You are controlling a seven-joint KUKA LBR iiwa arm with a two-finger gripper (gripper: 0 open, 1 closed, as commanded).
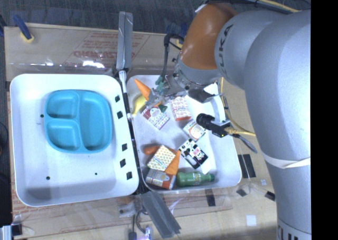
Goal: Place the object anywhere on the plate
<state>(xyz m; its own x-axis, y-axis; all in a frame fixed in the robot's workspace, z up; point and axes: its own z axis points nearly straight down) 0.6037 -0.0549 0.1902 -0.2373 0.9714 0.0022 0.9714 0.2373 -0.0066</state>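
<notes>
**Tool low over the right bin's far corner, plate waiting in the left**

Tool [158, 92] sits at the end of the grey arm with its orange band [208, 36], reaching down into the far-left part of the right-hand shallow white bin [232, 173]. Its tip is lost among small items there, so I cannot tell how it is set or whether anything is caught in it.

Right around the tip lie an orange carrot-shaped toy [141, 86], a yellow banana-shaped piece [138, 104] and a small white-and-red printed carton [158, 118]; a second like carton [180, 108] sits just beside. Which of these is the object meant for the plate is not clear. All look like light toy pieces: the cartons probably thin and crushable, best pinched across their flat faces; the carrot and banana smooth and rounded, likely to slip unless taken across the middle.

Nearer the front lie a black patterned packet [193, 154], a yellow chequered box [161, 158] and a green bottle on its side [194, 179].

The blue three-compartment plastic plate [79, 120] rests in the left-hand white bin [31, 181], with bare floor around it. Between the bins run two raised rims and a row of black clips [125, 144]; a carried piece would need to clear them. The desk [63, 44] shows beyond.
</notes>
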